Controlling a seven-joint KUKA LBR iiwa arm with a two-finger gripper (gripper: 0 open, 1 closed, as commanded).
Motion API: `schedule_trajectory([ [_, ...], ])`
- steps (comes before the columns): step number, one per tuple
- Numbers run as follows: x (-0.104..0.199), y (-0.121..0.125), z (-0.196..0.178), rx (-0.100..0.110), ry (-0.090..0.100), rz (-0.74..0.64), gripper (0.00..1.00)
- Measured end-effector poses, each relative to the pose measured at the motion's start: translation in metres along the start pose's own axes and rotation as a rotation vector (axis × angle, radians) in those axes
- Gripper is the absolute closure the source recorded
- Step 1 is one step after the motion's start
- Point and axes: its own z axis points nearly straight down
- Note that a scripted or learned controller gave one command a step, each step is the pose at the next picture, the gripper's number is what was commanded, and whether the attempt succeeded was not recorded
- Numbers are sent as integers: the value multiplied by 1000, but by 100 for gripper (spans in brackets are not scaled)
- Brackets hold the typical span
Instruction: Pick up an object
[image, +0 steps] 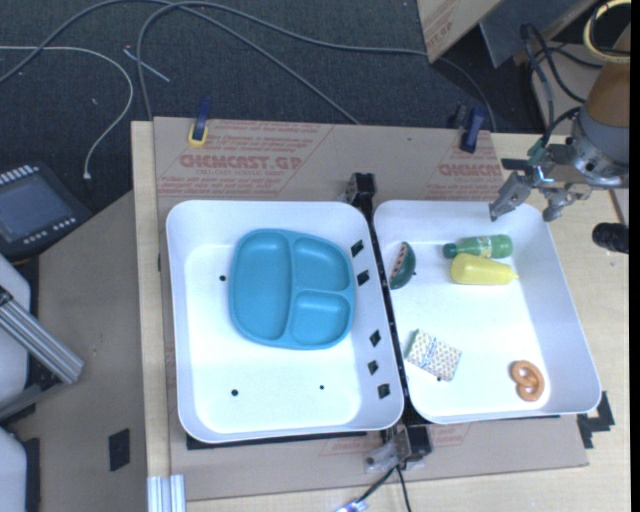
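Farthest from the pincer (527, 205), on the surface (150, 330), sits the left bin (190, 370), and in it a blue divided plate (292, 288) lies flat, well apart from the pincer and lower in the view. Next comes the right bin (570, 340), whose upper right corner lies just under the pincer. At that bin's left wall, well to the pincer's left and a little below, a watermelon slice (401, 263) leans against the divider between the bins. Lower down, well below and left of the pincer, a patterned packet (435, 355) lies flat on the bin floor. Closer in, a green bottle (480, 246) lies on its side just below and slightly left of the pincer, with a yellow object (482, 271) touching it on the lower side. A pretzel (527, 380) rests near the bin's lower right corner, well below the pincer. The pincer itself hangs over the bin's upper right edge with its two fingers spread wide apart and nothing between them, apart from every object.
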Motion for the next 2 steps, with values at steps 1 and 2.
schedule_trajectory([
  [1,-2,2,62,4,1,0,0],
  [2,9,2,114,5,1,-1,0],
])
